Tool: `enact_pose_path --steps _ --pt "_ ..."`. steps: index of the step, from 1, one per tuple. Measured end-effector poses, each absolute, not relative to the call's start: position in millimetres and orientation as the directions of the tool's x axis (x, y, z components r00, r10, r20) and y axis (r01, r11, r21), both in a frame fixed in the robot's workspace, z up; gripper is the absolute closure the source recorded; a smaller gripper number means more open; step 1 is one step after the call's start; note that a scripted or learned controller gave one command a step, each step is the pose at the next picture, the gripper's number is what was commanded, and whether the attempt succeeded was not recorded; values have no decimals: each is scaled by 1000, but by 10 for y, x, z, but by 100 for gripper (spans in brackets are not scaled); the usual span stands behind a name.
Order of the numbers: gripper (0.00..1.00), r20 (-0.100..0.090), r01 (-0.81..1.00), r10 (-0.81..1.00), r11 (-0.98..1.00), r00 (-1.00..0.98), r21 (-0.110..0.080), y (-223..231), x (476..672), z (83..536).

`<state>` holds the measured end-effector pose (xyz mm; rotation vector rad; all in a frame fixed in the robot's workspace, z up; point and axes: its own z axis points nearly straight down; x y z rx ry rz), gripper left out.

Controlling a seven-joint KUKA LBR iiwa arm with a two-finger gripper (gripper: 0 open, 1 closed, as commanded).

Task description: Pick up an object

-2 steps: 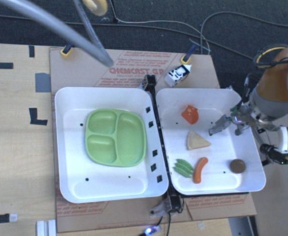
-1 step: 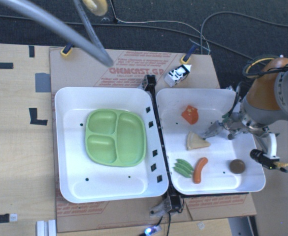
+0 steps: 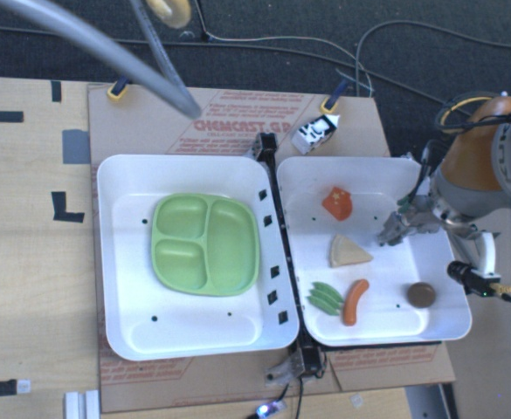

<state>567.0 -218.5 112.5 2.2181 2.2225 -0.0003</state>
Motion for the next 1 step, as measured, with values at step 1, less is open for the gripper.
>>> enact_pose_path --steps 1 --pt "100 -1 1000 1000 2 -2 5 -2166 5691 1760"
